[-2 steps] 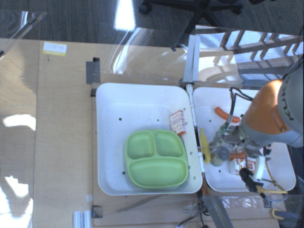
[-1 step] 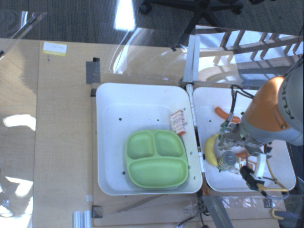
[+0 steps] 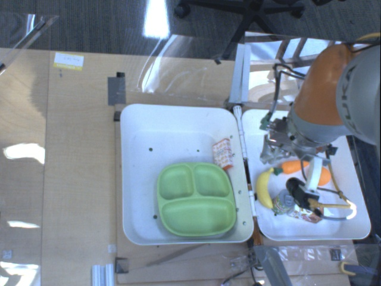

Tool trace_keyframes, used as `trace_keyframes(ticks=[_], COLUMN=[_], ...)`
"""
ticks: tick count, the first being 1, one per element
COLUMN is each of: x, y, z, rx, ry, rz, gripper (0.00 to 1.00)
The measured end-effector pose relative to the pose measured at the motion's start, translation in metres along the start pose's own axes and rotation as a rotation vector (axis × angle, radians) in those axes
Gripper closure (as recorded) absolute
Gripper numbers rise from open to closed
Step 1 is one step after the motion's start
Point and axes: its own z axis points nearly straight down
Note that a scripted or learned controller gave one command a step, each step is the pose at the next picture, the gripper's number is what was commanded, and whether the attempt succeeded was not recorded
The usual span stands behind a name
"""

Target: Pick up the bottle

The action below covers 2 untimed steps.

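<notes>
A small clear bottle (image 3: 290, 207) lies on its side near the front of the right bin (image 3: 357, 228), just right of the banana. Its label end points right. The gripper (image 3: 272, 152) hangs over the back left part of that bin, above and a little behind the banana's upper tip. It stands apart from the bottle, with nothing seen held in it. The grey arm with its orange band (image 3: 321, 88) covers the back of the bin.
A yellow banana (image 3: 264, 189) lies along the right bin's left wall. An orange carrot-like thing (image 3: 296, 167) lies beside the gripper. In the left bin (image 3: 137, 159) a green divided plate (image 3: 196, 198) sits at the front, with a small red-and-white packet (image 3: 223, 153) behind it.
</notes>
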Motion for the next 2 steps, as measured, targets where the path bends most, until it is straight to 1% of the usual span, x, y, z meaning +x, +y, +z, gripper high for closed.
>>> trace_keyframes(ticks=[1, 2], x=[0.102, 0.159], y=[-0.059, -0.059], z=[0.041, -0.149], rx=[0.003, -0.004], ry=[-0.001, 0.003], rz=[0.074, 0.224], gripper=[1.0, 1.0])
